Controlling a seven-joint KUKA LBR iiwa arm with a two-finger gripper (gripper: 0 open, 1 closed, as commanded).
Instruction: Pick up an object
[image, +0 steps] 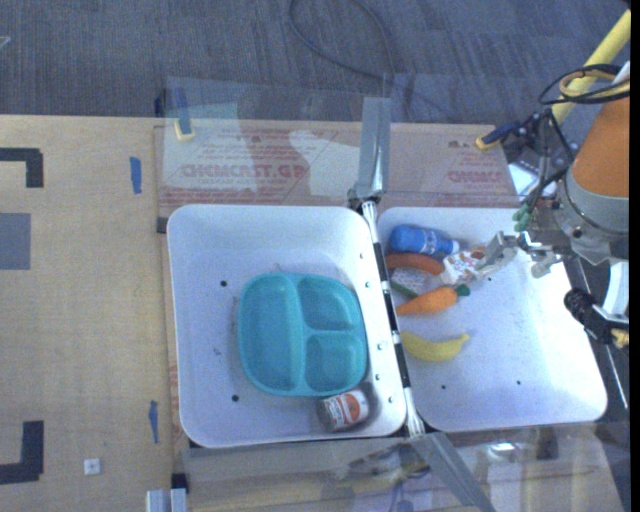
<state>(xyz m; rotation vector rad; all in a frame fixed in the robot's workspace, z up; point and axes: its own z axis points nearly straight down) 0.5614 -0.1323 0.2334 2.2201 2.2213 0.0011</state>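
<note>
Camera view: the right bin (520, 390) holds a cluster of small things toward its ten o'clock corner. A blue bottle (420, 240) lies at the top, a red-brown sausage-shaped piece (413, 263) just below it, and an orange carrot (430, 301) below that, with a yellow banana (433, 346) a little apart at six o'clock from the carrot. A small red-and-white item (463, 267) sits at three o'clock of the sausage piece, touching or nearly touching the gripper (497, 250), whose tip reaches in from the bin's two o'clock side. Whether its fingers are spread or closed cannot be told, nor whether anything sits between them. The left bin (200, 300) carries a teal divided tray (302, 334) near its centre, with a small can (344, 410) lying at the tray's five o'clock.
</note>
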